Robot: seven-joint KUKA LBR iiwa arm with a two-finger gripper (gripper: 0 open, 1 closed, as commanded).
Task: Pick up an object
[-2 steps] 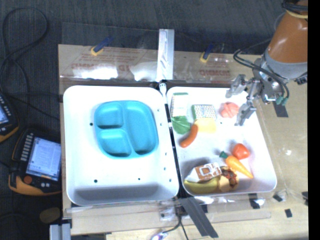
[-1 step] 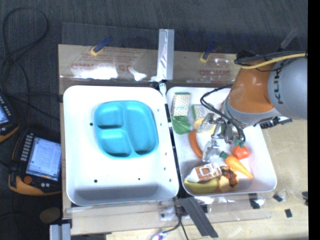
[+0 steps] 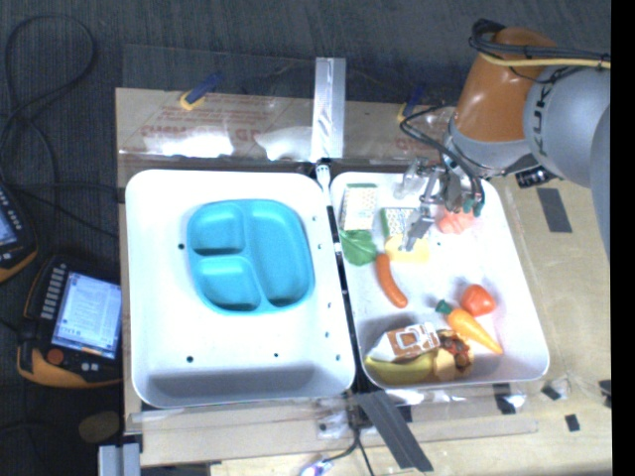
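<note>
My gripper point(image 3: 425, 209) hangs over the upper part of the right bin point(image 3: 526, 305), below the arm's orange band. Its tip is just above a small yellow item point(image 3: 415, 253) and a pale meshed piece point(image 3: 396, 221). A pinkish-orange object point(image 3: 457, 222) lies right beside the gripper on its right. Further down the bin lie an orange sausage-like piece point(image 3: 393, 284), a green pepper point(image 3: 359, 248), a red tomato point(image 3: 479, 298), a carrot point(image 3: 473, 331), a banana point(image 3: 405, 369) and a small toast-like piece point(image 3: 412, 340). I see nothing held in the gripper.
The left bin point(image 3: 159, 345) holds a blue divided plate point(image 3: 248, 254). A green-and-white packet point(image 3: 359, 205) lies at the right bin's top left. A handheld pendant point(image 3: 74, 315) lies left of the bench. Clear plastic sheeting point(image 3: 228, 127) lies behind the bins.
</note>
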